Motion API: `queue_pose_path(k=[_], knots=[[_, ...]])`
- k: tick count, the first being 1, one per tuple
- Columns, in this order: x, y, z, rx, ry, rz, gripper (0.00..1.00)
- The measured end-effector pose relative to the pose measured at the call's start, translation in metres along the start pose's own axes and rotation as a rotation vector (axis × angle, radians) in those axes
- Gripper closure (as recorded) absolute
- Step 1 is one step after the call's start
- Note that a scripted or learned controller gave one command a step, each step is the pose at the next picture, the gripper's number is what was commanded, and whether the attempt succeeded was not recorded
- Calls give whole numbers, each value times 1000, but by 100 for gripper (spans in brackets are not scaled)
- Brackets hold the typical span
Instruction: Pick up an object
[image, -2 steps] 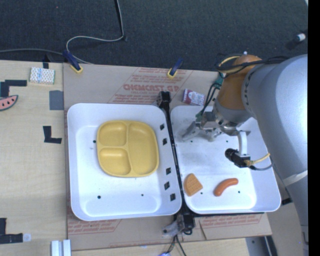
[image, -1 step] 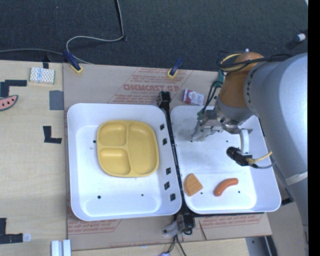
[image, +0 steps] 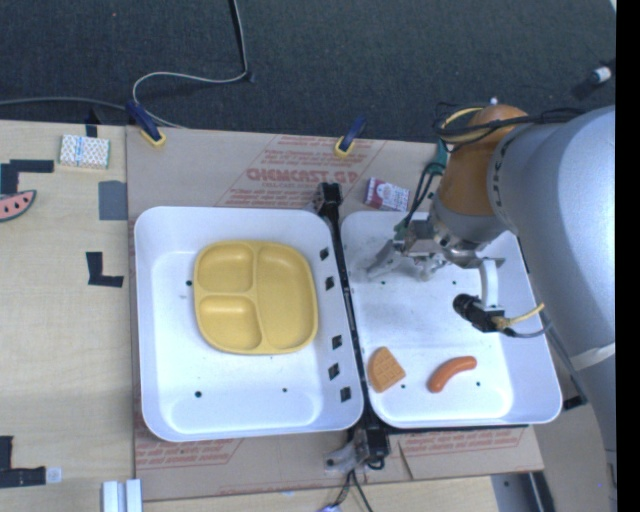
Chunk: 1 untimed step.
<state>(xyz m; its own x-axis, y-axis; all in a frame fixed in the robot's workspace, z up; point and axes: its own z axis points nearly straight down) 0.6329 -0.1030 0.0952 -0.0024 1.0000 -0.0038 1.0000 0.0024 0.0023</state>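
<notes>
The tool (image: 385, 262) hung low over the right bin (image: 520, 400), near its upper-left corner; how far it was spread could not be told. A sausage (image: 452, 373) and a cracker (image: 385, 369) lay well apart from it.

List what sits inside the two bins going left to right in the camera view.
Yellow divided plate in the left bin → orange cracker-like piece → gripper low over the right bin, near its far wall → sausage.
</notes>
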Motion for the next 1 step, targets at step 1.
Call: queue_pose_path(k=[1], knots=[[8,29,10,2,4,1,0]])
